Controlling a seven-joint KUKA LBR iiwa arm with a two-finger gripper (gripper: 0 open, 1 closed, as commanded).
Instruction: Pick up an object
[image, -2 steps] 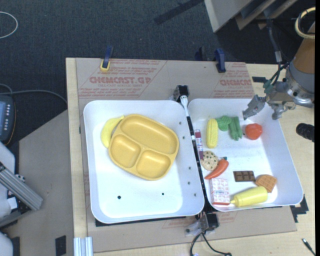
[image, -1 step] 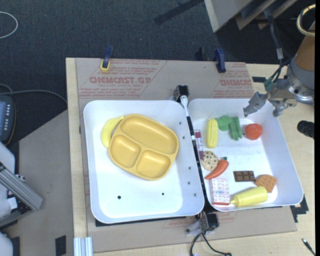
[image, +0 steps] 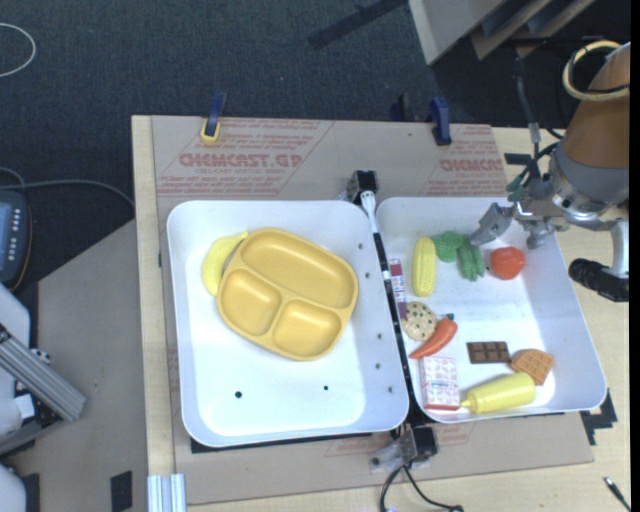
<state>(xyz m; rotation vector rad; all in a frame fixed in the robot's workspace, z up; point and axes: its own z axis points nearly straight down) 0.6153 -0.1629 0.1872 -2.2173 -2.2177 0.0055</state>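
Note:
The right bin (image: 565, 300) holds the toy food. At its far end lie a yellow corn cob (image: 425, 265), a green vegetable (image: 463, 253) and a red tomato (image: 507, 262). Nearer the front lie a cookie (image: 418, 320), an orange-red carrot (image: 435, 338), a brown chocolate piece (image: 488, 351), a waffle (image: 532, 364), a yellow bottle (image: 497, 393) and a red-and-white packet (image: 440, 382). My gripper (image: 512, 228) hangs over the bin's far end, just above the tomato and the green vegetable. Its fingers (image: 490, 224) stand open with nothing between them.
The left bin (image: 200, 380) holds a yellow divided plate (image: 285, 292) lying over a yellow flat piece (image: 214, 262). A small red-and-white packet (image: 395, 277) leans at the divider between the bins. Clamps (image: 211, 125) hold the board's far edge.

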